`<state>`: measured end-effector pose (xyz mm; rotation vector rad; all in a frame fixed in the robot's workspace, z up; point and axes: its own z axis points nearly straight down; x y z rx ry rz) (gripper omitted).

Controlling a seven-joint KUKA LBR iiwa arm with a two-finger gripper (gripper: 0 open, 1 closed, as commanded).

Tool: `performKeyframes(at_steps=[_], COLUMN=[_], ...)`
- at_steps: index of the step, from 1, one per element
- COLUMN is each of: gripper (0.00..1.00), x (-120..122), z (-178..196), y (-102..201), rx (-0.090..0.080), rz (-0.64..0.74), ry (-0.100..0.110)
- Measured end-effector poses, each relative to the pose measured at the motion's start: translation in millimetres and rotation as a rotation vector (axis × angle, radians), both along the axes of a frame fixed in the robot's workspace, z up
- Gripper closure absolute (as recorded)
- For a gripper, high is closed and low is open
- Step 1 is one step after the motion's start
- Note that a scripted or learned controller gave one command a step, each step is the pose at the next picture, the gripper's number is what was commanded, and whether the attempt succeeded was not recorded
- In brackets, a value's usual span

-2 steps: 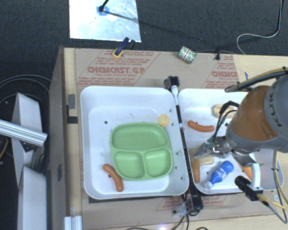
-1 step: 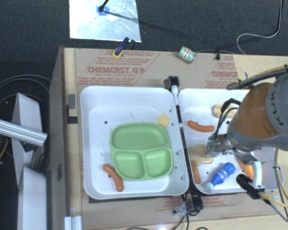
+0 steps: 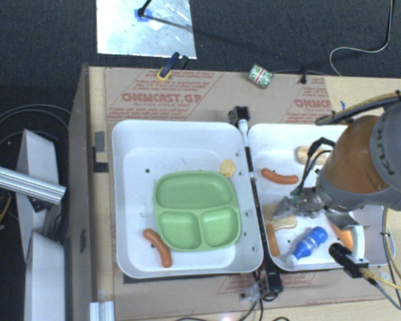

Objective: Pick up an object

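Overhead, the arm (image 3: 361,159) reaches down into the right bin (image 3: 281,142), its gripper (image 3: 295,204) low among the clutter, presumably lining up a pick. Whether it is released or clenched I cannot tell. Nearest lies a tan piece (image 3: 285,223), long axis roughly left-right, just beside a blue bottle (image 3: 309,242).

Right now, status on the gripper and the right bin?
Gripper low over the right white bin, nothing seen held. Blue plastic bottle just beside it. Orange sausage behind.
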<state>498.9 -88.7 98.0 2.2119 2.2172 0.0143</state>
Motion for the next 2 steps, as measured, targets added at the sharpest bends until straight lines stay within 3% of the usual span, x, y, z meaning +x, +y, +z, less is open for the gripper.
performKeyframes(at_steps=[1,2], gripper=[0.00,0.00], x=[86.1,129.5], z=[-9.5,-9.9], y=[-1.5,-1.4], rx=[-0.001,-0.001], rz=[0.001,0.002], ry=[0.002,0.003])
